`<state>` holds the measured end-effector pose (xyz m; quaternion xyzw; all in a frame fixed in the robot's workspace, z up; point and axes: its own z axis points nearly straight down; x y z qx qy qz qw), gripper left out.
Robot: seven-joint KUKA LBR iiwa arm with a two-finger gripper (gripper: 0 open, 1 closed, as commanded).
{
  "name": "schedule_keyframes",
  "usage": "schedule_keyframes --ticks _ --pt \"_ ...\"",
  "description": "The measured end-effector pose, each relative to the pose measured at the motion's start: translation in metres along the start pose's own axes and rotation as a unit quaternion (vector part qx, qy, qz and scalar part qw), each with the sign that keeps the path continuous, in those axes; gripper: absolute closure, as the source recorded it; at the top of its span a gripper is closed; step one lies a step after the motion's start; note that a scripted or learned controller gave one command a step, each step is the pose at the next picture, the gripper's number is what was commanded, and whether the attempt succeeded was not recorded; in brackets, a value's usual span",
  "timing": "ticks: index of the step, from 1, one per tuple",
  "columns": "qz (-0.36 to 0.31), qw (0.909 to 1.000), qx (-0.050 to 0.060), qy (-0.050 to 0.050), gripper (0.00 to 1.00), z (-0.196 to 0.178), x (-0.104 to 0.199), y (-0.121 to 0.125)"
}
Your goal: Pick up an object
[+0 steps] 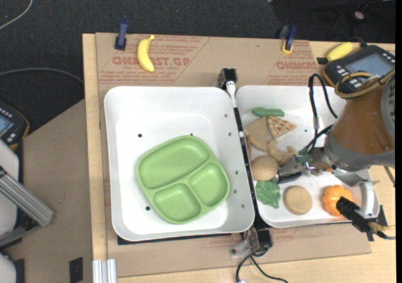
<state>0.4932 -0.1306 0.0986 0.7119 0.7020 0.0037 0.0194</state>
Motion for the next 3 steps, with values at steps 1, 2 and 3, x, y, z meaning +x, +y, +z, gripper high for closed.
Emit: schedule_keyframes --ticks 1,2,3 --pt "0.002 1.0 -0.003 -0.004 0.0 -0.0002 0.0041 -0.0012" --pt "0.002 1.0 -0.003 -0.004 0.0 -0.0001 0.0046 -0.0013" --pt "0.002 1.0 -0.003 -0.004 0.0 -0.0001 0.0046 -0.0013"
